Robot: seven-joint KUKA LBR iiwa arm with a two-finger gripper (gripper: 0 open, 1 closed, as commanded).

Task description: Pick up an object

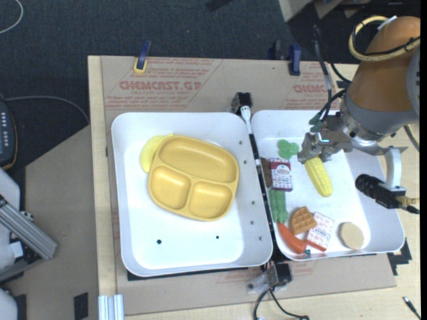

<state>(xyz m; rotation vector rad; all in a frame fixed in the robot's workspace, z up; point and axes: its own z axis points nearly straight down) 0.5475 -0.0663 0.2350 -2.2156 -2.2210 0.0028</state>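
My gripper (315, 149) hangs over the upper middle of the right bin (373, 245), right at the top end of a yellow corn cob (320, 177). The cob lies lengthwise on the bin floor, running down and to the right from the gripper. Close to its left are a green leafy piece (288, 148) and a dark red packet (281, 175). Whether the gripper touches the cob is hidden by its own body.
The right bin also holds a green pickle (277, 205), a waffle (302, 220), an orange-red carrot (291, 239), a white and red packet (322, 229) and a tan round cookie (351, 235). In the left bin (133, 199) a yellow divided tray (193, 179) lies over a yellow disc (149, 154).
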